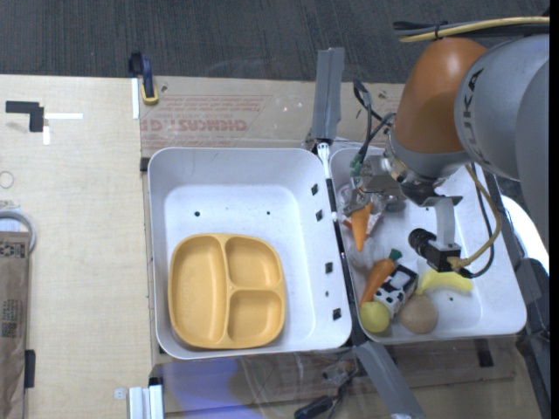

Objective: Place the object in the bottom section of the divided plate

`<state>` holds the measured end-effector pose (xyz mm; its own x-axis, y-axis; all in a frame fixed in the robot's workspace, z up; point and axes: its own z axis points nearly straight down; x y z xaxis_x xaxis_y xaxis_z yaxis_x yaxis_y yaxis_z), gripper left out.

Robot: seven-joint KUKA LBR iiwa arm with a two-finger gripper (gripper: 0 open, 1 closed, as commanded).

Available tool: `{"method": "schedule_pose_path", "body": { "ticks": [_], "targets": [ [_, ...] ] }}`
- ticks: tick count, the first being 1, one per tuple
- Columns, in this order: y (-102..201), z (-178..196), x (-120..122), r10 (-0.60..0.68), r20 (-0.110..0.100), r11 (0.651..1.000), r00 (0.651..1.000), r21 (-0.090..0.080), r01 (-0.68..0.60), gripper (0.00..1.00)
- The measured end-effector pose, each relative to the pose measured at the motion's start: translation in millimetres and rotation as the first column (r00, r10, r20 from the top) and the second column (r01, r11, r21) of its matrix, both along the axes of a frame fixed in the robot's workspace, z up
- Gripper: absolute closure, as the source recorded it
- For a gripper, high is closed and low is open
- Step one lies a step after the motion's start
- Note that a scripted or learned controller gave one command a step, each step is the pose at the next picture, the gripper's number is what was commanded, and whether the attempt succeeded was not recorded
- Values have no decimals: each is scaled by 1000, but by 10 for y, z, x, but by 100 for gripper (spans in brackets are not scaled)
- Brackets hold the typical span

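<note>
two white bins (pixel 175 182), tan bench (pixel 79 234), dark floor (pixel 218 16)

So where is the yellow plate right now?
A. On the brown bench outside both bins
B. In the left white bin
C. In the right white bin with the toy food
B: the divided plate lies flat in the left bin, while the carrots and other toy food sit in the right bin.

1. The divided plate (pixel 227 290) is seen as smooth, matt yellow plastic.
2. The bins (pixel 244 177) are seen as glossy white plastic.
3. The desk (pixel 70 234) is seen as pale matt wood.
</note>
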<state>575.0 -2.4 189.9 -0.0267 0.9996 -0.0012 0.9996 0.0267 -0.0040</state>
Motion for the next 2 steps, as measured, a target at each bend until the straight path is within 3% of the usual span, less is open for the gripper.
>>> {"method": "schedule_pose_path", "body": {
  "ticks": [1, 2],
  "targets": [
    [749, 0, 42, -115, 0, 993, 993, -1, 115, 100],
    [925, 2, -597, -313, -2, 950, 950, -2, 313, 100]
  ]
}}
